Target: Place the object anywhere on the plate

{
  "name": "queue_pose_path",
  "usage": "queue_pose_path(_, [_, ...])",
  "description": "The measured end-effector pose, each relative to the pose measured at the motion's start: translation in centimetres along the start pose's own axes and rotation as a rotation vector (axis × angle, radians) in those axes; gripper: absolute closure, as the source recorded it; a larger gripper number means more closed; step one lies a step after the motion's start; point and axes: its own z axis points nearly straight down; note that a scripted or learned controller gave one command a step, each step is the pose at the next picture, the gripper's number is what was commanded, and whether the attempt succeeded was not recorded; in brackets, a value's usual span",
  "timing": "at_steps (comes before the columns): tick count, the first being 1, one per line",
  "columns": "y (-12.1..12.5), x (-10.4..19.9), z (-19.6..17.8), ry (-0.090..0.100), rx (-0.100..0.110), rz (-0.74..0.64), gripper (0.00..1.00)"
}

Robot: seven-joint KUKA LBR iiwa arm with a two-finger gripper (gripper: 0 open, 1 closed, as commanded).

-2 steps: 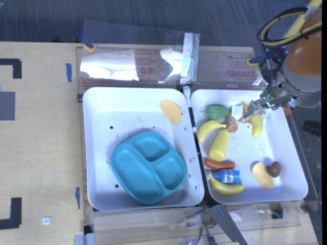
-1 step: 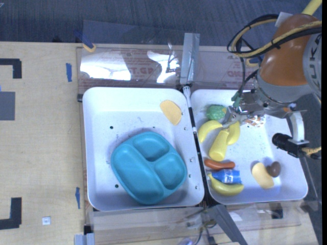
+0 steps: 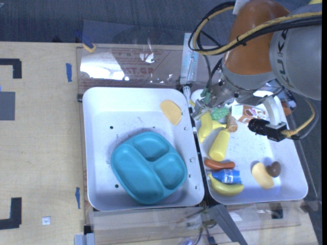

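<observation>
Gripper (image 3: 208,100) over right bin (image 3: 291,180), 11 o'clock corner; I cannot tell its state.
Blue plate (image 3: 148,166) sits in left bin (image 3: 97,137); yellow object (image 3: 171,111) lies at the plate's 1 o'clock, off it.

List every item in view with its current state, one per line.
Blue plate: in the left bin, nothing on it.
Yellow chip-shaped piece: on the left bin's floor, beside the plate.
Yellow bottle: lying on its side in the right bin.
Hot dog: lying flat.
Banana: lying under a blue packet.
Gripper: low over the right bin's far corner.
</observation>
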Motion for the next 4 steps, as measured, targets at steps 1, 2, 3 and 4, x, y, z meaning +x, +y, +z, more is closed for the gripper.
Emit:
queue_pose_path(1, [0.3,8.1,7.8,0.004,0.011,0.035,1.0])
queue_pose_path(2, [5.6,8.2,9.9,0.0,0.003,-0.05,1.0])
queue_pose_path(3, [11.0,8.7,15.8,-0.002,-0.011,0.014,1.0])
queue_pose_path(4, [5.9,15.7,13.7,-0.012,-0.068,-0.182,1.0])
